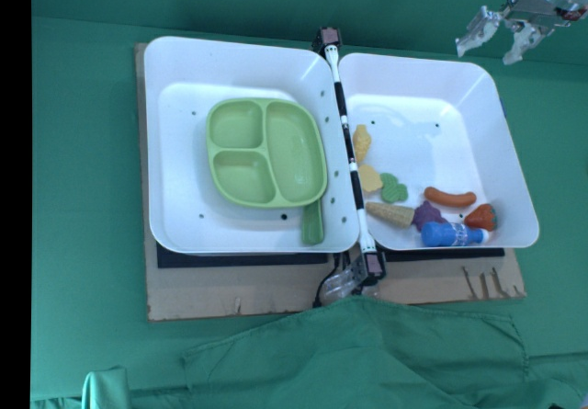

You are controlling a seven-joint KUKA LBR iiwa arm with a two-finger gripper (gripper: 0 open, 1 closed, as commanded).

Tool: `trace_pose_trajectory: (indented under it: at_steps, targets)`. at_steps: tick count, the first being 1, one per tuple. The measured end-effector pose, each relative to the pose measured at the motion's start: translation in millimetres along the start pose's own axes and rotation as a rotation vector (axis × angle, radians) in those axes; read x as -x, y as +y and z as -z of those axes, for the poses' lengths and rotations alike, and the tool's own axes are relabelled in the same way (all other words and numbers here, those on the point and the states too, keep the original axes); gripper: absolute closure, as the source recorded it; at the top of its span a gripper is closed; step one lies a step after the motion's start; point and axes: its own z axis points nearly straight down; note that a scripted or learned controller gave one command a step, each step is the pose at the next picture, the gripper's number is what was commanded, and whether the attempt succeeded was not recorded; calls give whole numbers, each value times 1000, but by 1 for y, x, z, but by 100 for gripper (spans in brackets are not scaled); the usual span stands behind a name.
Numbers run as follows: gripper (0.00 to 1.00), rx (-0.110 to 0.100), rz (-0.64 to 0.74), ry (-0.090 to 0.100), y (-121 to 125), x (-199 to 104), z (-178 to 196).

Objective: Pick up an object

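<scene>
My gripper (493, 41) hangs at the top right, above the far right corner of the right bin (501, 104). Its two fingers are spread apart with nothing between them. Small toy foods lie in the near part of that bin: a yellow corn piece (362, 142), a yellow block (370, 179), a green piece (394, 187), an ice cream cone (390, 212), a purple piece (426, 213), a red-orange sausage (450, 197), a strawberry (481, 216) and a blue bottle (450, 234). All lie well below the gripper in the view.
The left bin (175, 76) holds a light green divided plate (266, 153) and a green stick (312, 225) at its near edge. A black and white bar (344, 127) runs between the bins. Green cloth (367, 352) is bunched in front of the bench.
</scene>
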Motion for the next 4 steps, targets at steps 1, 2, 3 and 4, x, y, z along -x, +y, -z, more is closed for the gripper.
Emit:
trace_pose_trajectory:
  at_steps: [1,2,3,4]
  targets:
    - [0,-8,2,3,-13,-27,-99]
    - [0,8,0,-1,-34,-55,-175]
    - [0,-14,8,4,38,-44,-186]
    - [0,11,2,-2,-17,-90,-183]
